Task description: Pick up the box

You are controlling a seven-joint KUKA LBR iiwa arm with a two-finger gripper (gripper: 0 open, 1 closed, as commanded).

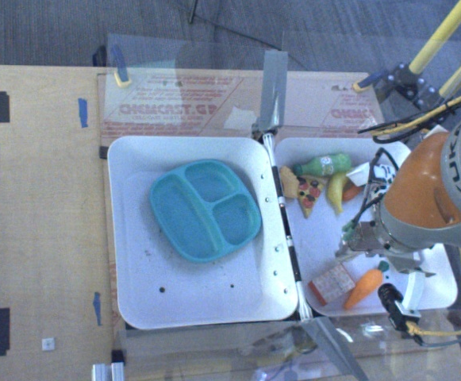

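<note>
1. Gripper hangs over the right bin, under the orange-banded wrist; you cannot tell its state from this slant, and nothing shows in its hold.
2. You find the box flat on the bin floor at the near left corner, touching the carrot on its right.
3. Box lies just near and left of the gripper, its long axis running from near-left to far-right.
4. You will likely need a short shift toward that corner before descending, minding the carrot and bin wall.
</note>
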